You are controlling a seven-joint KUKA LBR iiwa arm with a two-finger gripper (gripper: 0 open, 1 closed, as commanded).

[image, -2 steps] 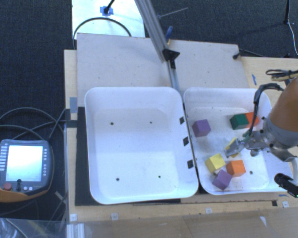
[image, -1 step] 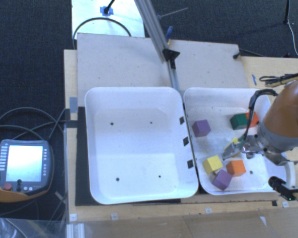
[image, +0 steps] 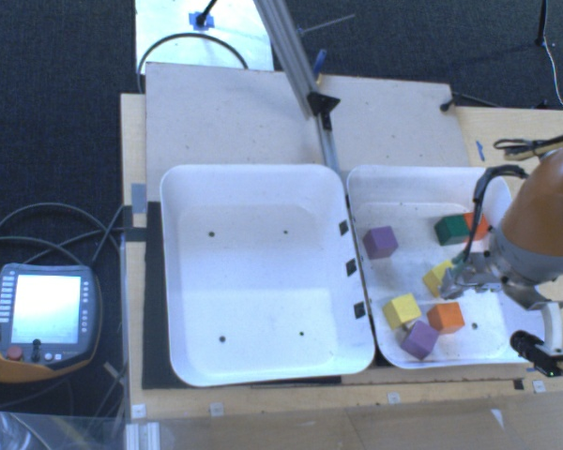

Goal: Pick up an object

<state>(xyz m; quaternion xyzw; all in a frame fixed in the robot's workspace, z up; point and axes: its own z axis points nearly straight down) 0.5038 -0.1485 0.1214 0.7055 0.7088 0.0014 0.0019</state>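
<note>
Your yellow block (image: 438, 277) lies in the right bin (image: 403, 190), directly under the hand (image: 458, 284); you cannot tell how the hand is set. Just beside sit an orange cube (image: 446, 317), another yellow cube (image: 402, 309) and a purple one (image: 419, 339).

Left bin (image: 253, 186): bare white floor with four small dark dots.
Right bin (image: 403, 187): holds all the blocks.
Purple block (image: 381, 242): at 9 o'clock in the right bin, apart from the others.
Green block (image: 450, 229): at 1 o'clock, touching an orange block (image: 478, 225).
Gripper (image: 457, 284): low over a yellow block (image: 438, 277), partly covering it.
Front cluster: yellow block (image: 402, 309), orange block (image: 446, 317), purple block (image: 419, 339) at 6 o'clock.
Pendant (image: 39, 322): on the floor at 9 o'clock of the bench.
</note>
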